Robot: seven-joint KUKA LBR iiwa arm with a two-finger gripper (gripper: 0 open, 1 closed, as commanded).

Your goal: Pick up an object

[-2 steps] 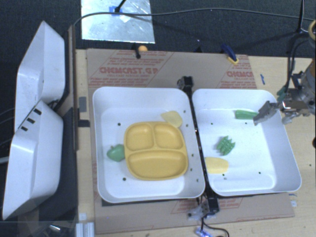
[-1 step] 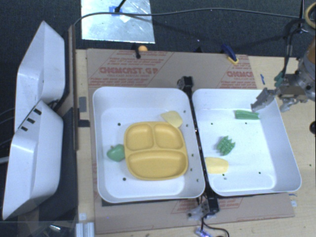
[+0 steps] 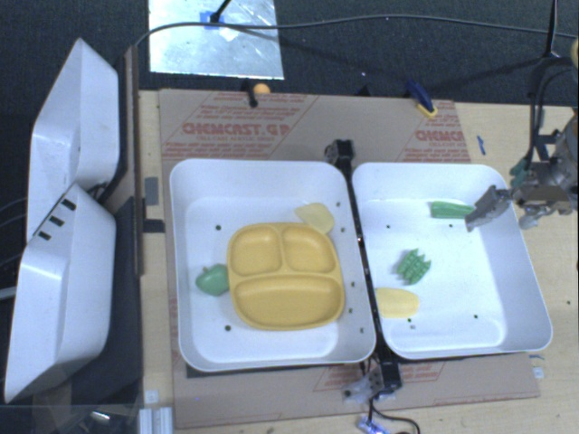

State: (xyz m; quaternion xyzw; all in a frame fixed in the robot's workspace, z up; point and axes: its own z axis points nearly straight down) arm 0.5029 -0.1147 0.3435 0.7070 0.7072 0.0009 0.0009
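The approach step is judged in hand: the tool [image 3: 481, 212], its state not discernible, is poised beside the green stick [image 3: 450, 210] in the right bin [image 3: 520, 306]; descent is called for.

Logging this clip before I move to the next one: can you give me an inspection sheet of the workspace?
Surface: two white bins, left bin and right bin, on a cardboard sheet.
Job's things: yellow divided tray, green piece, pale yellow piece in left bin; green stick, green ridged piece, yellow piece in right bin.
Clutter: nothing seen.
Claw: claw beside the green stick, at the right bin's far right.
Cables: black cable behind the bins.
Surroundings: metal plate, white housings on the left.
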